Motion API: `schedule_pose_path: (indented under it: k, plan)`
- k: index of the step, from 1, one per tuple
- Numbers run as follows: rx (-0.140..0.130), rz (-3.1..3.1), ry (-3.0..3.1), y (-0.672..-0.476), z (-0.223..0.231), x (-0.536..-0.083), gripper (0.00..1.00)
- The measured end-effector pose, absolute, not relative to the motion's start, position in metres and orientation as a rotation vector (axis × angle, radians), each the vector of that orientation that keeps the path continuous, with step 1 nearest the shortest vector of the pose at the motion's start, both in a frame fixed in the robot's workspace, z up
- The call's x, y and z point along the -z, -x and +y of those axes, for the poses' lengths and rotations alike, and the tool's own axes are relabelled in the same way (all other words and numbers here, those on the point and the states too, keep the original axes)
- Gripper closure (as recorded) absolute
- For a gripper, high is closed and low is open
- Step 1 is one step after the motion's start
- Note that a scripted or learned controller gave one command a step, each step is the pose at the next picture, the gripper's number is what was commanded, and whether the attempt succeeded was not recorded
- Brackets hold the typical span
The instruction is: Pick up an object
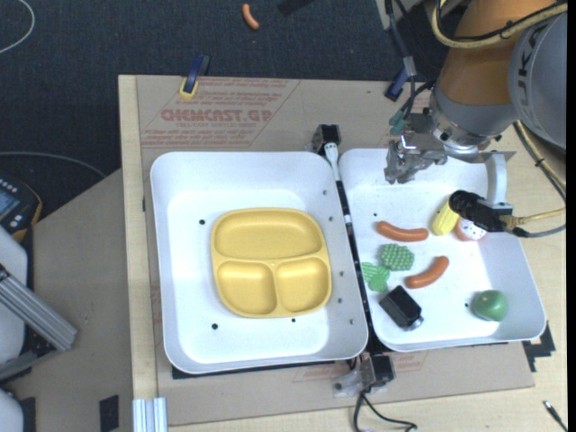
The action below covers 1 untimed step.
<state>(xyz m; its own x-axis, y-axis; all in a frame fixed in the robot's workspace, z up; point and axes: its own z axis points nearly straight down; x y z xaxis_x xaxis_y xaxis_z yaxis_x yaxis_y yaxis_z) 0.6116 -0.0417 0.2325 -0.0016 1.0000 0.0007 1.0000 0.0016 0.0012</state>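
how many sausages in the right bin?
2. One sausage lies mid-bin, left of the yellow toy; the other sausage sits lower, right of the green piece. None looks hidden.

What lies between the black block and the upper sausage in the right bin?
In the camera view, green broccoli lies between the black block and the upper sausage.

A dark carpeted floor (108, 16) surrounded the bench, whose brown board (225, 111) bore red print. A thin cable (18, 12) looped across the floor at upper left.
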Motion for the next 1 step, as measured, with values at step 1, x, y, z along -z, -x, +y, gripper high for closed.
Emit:
schedule_pose_path:
  k: [1]
  plan:
    - [0.003, 2.222, -2.223, -0.6172, -0.0545, -0.2159, 1.00]
